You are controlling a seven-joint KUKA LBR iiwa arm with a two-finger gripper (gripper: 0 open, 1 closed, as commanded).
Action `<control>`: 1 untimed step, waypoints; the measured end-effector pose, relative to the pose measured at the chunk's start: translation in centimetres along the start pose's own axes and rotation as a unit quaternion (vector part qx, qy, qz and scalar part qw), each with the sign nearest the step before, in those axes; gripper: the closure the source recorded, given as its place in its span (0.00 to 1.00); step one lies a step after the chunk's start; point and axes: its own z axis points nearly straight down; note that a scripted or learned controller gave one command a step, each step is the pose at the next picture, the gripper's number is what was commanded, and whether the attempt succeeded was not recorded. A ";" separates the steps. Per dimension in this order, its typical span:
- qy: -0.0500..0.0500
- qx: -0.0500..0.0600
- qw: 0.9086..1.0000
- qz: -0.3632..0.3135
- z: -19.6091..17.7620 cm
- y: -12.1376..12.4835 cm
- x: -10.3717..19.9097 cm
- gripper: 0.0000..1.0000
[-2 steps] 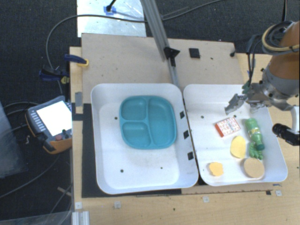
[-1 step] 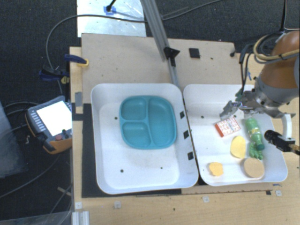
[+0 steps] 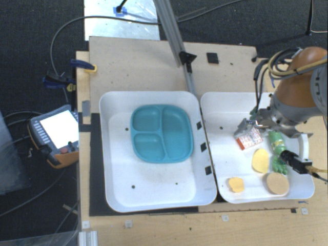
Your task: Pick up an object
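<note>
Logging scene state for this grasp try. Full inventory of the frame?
bins: 2, white, side by side on the bench
divided plate: 1, teal, left bin
snack packet: 1, red and white, right bin, by the gripper
yellow piece: 1, right bin, middle
small yellow-orange piece: 1, right bin, near edge
tan round piece: 1, right bin, near corner
green item: 1, right bin, partly under the arm
handheld pendant: 1, orange-edged, left of the bench
clamps: blue, bench's left edge
gripper: 1, over right bin; arm grey with orange
</note>
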 end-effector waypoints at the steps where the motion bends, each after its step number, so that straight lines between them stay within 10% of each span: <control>1: -0.001 -0.003 1.000 0.000 -1.3 0.2 0.0 1.00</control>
